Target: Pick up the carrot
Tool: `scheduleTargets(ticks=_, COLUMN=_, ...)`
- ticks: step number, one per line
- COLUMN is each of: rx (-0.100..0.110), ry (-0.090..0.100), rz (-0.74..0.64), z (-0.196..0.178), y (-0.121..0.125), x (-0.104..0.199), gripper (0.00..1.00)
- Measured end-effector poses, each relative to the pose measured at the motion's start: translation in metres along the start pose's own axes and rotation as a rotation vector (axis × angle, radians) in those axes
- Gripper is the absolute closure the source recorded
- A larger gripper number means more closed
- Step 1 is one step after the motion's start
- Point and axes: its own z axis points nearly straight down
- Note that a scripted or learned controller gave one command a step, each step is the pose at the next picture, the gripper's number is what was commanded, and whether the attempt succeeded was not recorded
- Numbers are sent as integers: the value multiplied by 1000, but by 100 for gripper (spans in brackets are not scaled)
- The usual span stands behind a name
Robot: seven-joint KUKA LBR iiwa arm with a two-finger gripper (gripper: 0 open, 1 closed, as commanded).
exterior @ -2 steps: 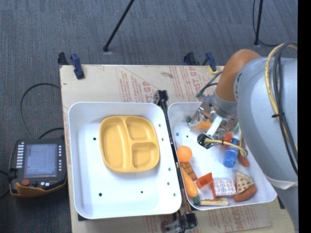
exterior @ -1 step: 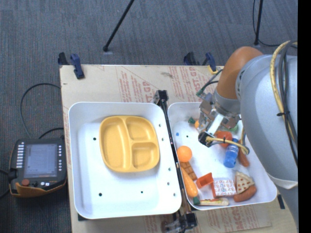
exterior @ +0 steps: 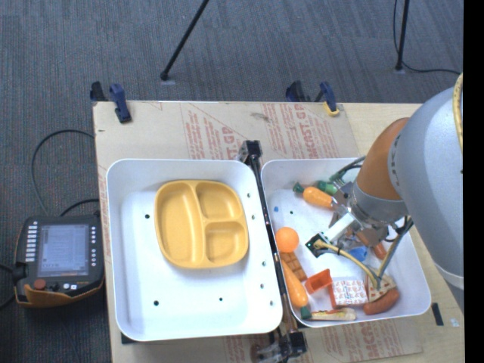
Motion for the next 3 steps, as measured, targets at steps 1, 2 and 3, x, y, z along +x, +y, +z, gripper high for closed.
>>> scheduleTargets(ticks=1, rx=0, ry=0, rz=0, z=0, y=0, x=0, gripper=0)
scheduleTargets(ticks=2, rx=-1, ry=1, rz=156, z=-1, y=16, x=67, gripper=0)
scheduleTargets(ticks=3, rx=0, ry=1, rz=-62, z=-5, y=7, x=-55, gripper=0)
